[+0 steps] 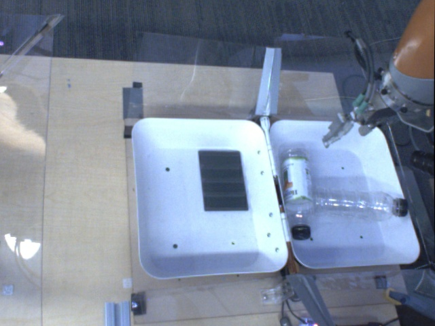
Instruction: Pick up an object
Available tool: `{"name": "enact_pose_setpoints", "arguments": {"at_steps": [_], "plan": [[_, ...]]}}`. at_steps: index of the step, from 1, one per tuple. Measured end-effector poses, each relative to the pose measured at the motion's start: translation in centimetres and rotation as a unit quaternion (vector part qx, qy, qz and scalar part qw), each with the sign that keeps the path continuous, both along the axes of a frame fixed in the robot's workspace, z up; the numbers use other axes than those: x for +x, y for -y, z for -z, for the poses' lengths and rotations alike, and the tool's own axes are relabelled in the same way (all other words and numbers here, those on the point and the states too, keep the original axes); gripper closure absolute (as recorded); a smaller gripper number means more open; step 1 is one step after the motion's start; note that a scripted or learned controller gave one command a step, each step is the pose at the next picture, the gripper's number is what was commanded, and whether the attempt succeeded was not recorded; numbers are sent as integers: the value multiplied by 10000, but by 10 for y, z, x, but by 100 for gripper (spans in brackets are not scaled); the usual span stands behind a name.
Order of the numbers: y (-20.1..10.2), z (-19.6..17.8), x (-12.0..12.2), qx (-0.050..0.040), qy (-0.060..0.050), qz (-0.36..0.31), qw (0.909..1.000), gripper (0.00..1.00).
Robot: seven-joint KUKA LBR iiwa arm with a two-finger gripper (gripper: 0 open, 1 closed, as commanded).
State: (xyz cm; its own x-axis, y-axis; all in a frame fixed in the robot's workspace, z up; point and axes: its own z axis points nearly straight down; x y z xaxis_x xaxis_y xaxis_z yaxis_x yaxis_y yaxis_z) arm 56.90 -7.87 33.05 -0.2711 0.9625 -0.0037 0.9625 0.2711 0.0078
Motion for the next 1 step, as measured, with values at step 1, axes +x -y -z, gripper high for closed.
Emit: {"name": "enact_pose_setpoints", "arguments": {"at_steps": [1], "plan": [[-23, 134, 30, 4, -32, -851, 9964, 0]]}}
